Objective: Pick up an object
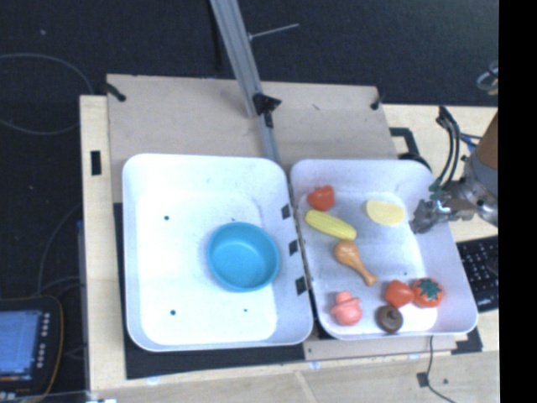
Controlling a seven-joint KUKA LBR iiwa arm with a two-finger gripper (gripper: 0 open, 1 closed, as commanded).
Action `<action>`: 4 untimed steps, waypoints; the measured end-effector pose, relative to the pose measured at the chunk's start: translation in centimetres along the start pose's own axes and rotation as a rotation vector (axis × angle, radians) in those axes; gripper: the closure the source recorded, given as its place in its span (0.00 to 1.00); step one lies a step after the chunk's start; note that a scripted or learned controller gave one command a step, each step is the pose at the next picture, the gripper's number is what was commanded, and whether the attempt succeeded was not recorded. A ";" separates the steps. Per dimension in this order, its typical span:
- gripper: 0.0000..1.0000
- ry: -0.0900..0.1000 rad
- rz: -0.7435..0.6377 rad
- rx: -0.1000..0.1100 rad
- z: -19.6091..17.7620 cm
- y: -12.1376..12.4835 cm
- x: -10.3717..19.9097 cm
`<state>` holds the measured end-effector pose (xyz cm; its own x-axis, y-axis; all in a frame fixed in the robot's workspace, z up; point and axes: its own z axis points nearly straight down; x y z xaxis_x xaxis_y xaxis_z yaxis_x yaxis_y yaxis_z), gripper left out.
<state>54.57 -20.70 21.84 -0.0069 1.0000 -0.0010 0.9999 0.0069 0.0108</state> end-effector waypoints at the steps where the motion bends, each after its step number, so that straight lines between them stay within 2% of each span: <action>1: 1.00 0.000 -0.001 0.002 -4.1 0.2 -0.1; 3: 1.00 0.002 -0.003 0.004 -5.6 2.2 11.2; 4: 1.00 0.002 -0.001 0.014 -4.0 2.8 16.6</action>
<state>57.26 -4.06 25.83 -0.0078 1.0000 0.0006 1.0000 0.0078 -0.0030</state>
